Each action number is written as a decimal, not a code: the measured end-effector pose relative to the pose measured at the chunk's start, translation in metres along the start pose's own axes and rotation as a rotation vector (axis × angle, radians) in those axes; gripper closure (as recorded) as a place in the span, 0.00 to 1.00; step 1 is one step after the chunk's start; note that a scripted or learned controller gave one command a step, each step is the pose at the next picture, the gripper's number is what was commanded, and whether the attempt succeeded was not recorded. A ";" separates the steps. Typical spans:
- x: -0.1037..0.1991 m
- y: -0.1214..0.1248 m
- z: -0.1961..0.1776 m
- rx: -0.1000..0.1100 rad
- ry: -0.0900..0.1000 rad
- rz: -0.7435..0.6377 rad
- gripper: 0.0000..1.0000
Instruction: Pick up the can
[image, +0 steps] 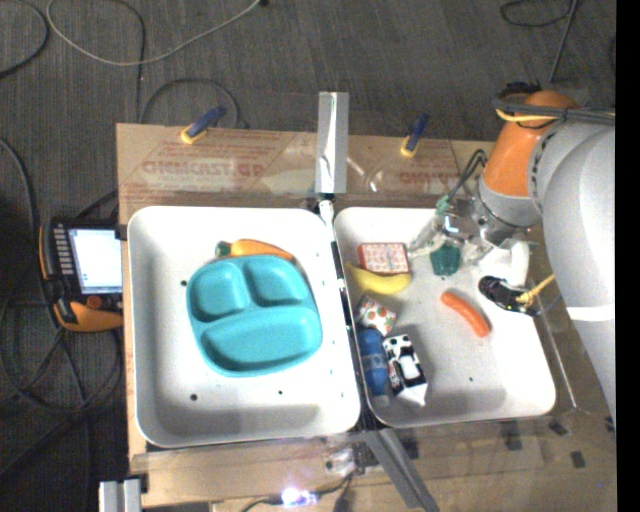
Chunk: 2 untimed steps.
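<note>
The end effector (447, 238) hangs over the far right part of the right bin (520, 385). Whether it is spread or pressed together I cannot tell; a small teal thing (445, 259) sits right at its tip, and it is not clear that anything grips it. I take the can (372, 365) to be the blue cylinder lying on its side well away from the end effector, down and to the left of it in the view, close against the wall that the two bins share. Its long axis runs roughly along that wall, so a grasp would likely have to close across the narrow width. That looks cramped: a black-and-white carton (405, 370) lies just beside the can on the side nearer the end effector, and a small patterned packet (377, 317) sits at the can's closer end. Between the end effector and the can lie a banana (386, 283) and a red-and-white box (383, 257). A carrot (467, 312) lies below the end effector, off the direct line. Farther left, the other bin (160, 250) holds a teal divided plate (258, 310).
</note>
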<state>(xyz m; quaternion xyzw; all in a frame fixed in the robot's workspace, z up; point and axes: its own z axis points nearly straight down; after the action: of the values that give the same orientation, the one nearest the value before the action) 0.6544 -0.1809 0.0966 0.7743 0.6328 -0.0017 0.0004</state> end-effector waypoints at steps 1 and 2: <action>0.015 -0.078 0.005 -0.002 0.002 -0.015 0.00; -0.005 0.016 0.008 0.000 -0.002 0.104 0.00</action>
<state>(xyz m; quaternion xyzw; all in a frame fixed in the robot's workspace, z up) 0.6689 -0.1892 0.0883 0.8062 0.5917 -0.0024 0.0009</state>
